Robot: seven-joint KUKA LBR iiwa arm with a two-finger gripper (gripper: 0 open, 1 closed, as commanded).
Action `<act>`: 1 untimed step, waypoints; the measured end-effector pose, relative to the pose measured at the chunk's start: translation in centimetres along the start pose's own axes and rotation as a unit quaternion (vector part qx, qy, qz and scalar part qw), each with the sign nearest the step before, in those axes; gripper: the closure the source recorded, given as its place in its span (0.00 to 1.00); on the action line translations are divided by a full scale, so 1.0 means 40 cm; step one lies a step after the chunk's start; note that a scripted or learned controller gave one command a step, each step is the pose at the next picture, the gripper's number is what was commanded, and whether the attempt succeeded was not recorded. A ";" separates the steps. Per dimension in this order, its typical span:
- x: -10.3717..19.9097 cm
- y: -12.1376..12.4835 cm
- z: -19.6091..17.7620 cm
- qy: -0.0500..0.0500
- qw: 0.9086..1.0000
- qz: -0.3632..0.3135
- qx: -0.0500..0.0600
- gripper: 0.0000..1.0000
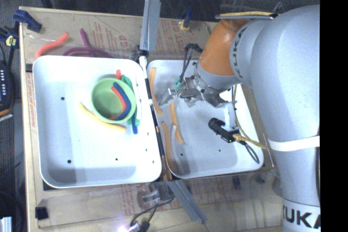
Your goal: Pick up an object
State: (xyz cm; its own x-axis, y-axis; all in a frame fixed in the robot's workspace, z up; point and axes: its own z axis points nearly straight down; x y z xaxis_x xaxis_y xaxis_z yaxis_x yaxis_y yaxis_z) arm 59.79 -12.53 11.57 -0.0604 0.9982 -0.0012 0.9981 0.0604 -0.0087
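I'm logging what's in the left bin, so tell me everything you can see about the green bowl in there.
The green bowl is small, round and light green, and looks like smooth plastic. It sits upright with its opening facing up, in the upper right part of the left white bin, near the wall shared with the other bin. A red curved strip and a blue one lie in and over its right side, and a pale yellow strip passes under its lower left edge. It looks intact.

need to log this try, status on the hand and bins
Hand low over right bin, grip unclear. Orange strips lie near its left wall. Green bowl sits in left bin.
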 end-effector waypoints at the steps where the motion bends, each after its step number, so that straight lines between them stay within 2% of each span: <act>1: 0.022 -0.067 0.056 -0.004 1.000 -0.021 -0.004 0.00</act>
State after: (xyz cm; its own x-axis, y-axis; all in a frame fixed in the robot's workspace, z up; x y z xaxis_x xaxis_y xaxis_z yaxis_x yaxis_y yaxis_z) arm 57.06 -11.82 9.34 -0.1013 0.9948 -0.0082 0.9949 0.1013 -0.0005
